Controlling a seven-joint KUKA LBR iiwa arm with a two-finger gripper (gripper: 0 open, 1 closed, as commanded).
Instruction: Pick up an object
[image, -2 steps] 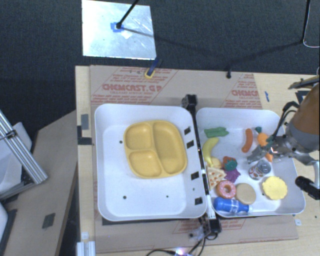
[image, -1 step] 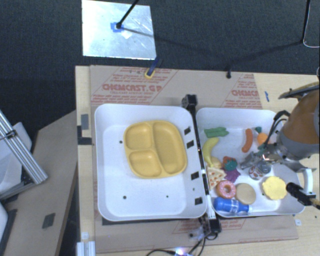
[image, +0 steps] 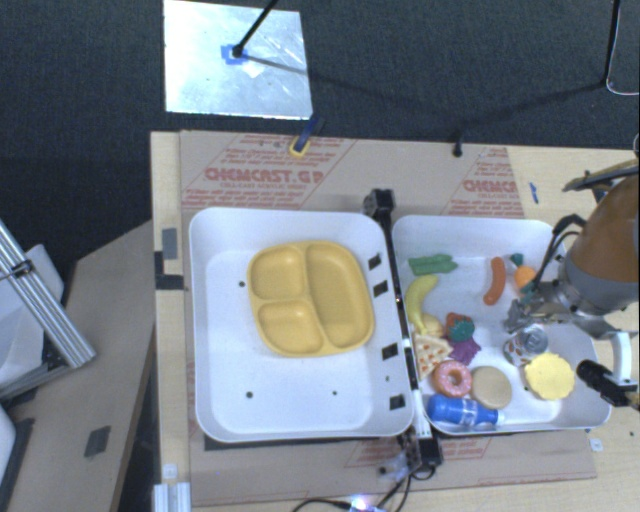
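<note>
Toy food crowds the right bin beneath the claw, grip unreadable; a clean, centred descent looks wisest.

the arm is cut off by the right edge, so its upper links are out of sight. the gripper is a blurred metallic cluster, and its fingertips blend into a shiny round thing just below them, too indistinct to identify. left of the gripper, the small purple and red-green toys are too small to tell. the bottle is partly hidden behind the bin rim.
</note>
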